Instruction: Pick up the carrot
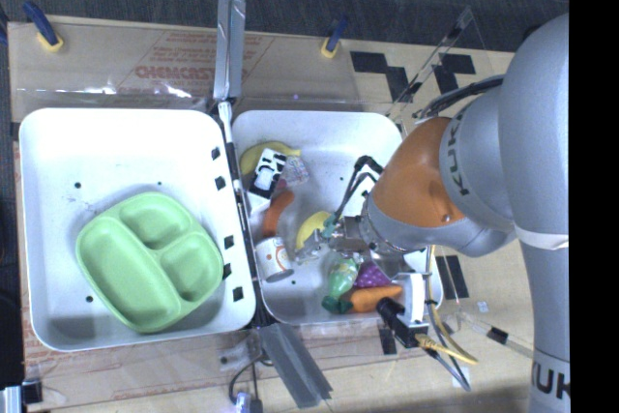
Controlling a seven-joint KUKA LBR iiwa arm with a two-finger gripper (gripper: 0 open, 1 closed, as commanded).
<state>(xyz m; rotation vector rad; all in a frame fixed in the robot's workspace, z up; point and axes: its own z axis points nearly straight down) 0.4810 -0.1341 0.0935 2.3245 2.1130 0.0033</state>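
Where bin clutter lies, end effector (334,242) low (fingers unclear)

light: bright, even | shadows: soft | glare: white bins (58,208) | focus: perhaps slightly soft

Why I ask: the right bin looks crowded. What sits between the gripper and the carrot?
The gripper is over the middle of the right bin, beside a yellow lemon. The carrot lies lower, by the near wall. A green toy and purple grapes crowd against it on the gripper's side.
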